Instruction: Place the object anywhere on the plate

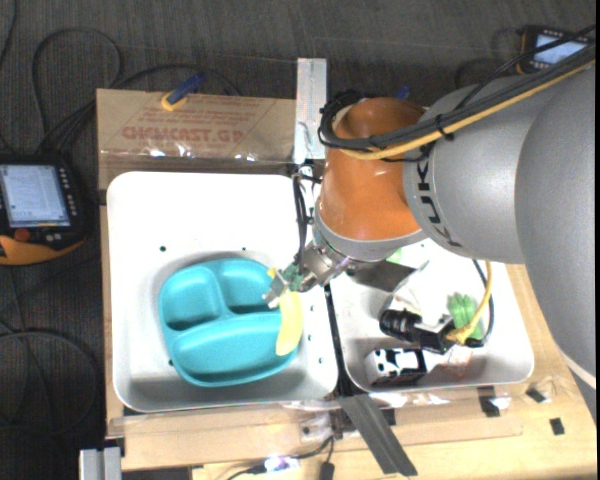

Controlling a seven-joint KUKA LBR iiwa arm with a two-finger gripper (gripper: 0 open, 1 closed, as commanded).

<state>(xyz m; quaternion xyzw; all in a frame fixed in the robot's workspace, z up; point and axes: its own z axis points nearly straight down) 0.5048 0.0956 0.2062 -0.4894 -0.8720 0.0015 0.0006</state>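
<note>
Banana [289, 326] hangs at six o'clock under my gripper [285, 286], fingers pinching its top, long axis vertical, over the plate's [210, 328] three-o'clock rim.

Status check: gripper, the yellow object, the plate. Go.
Gripper at plate's right rim. Yellow object hanging below it, over blue plate. Grasp unclear. Nothing blocking.

My gripper [286, 286] hangs over the plate's [220, 333] right edge; the plate lies in the left bin [140, 218].
</note>
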